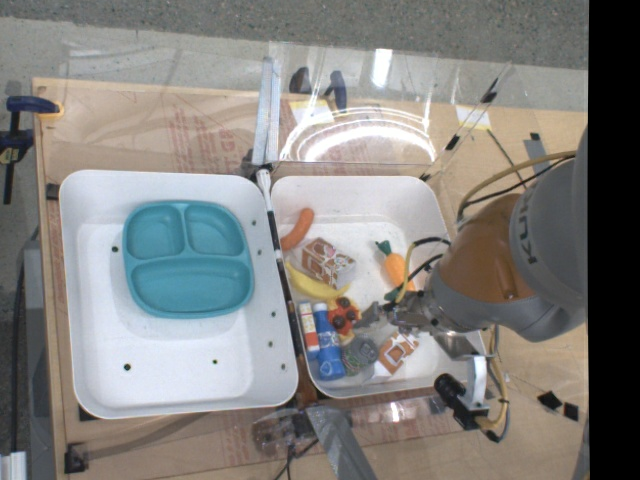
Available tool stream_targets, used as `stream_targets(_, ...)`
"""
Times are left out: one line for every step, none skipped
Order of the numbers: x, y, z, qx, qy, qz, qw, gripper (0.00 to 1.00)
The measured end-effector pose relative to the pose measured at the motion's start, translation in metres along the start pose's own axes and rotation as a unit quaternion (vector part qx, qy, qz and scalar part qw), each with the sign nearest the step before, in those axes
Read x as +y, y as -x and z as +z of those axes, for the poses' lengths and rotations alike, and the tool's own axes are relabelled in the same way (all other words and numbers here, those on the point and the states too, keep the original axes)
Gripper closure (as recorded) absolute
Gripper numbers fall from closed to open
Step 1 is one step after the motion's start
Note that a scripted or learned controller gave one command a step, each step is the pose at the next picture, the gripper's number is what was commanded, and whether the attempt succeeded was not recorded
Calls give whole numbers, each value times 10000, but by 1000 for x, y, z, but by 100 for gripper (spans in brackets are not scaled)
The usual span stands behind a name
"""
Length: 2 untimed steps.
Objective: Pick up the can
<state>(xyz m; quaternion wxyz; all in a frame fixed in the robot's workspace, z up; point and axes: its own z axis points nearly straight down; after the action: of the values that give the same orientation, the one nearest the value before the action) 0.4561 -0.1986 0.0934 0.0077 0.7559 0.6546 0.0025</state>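
Note:
The can [324, 346] is blue and white and lies on its side in the right bin [425, 198], close to the bin's left wall near the front corner. My gripper [388, 317] is low over the middle of that bin's front half, a short way to the right of the can and slightly behind it. Between the two lie a small red and black toy [345, 316] and a grey round piece [360, 353]. The grey arm with its orange band [485, 258] covers the bin's right side.
A sausage [297, 228], a brown box [328, 260], a banana [312, 284], a carrot [394, 264] and a small carton [399, 352] crowd the right bin. A slim red and white item [307, 326] lies beside the can. A teal divided plate [187, 258] sits in the left bin [90, 368].

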Motion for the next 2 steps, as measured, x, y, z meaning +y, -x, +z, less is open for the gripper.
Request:
stream_targets(-1,-23,0,-34,45,-833,9965,0)
stream_targets(1,-23,-12,-26,62,-853,9963,100)
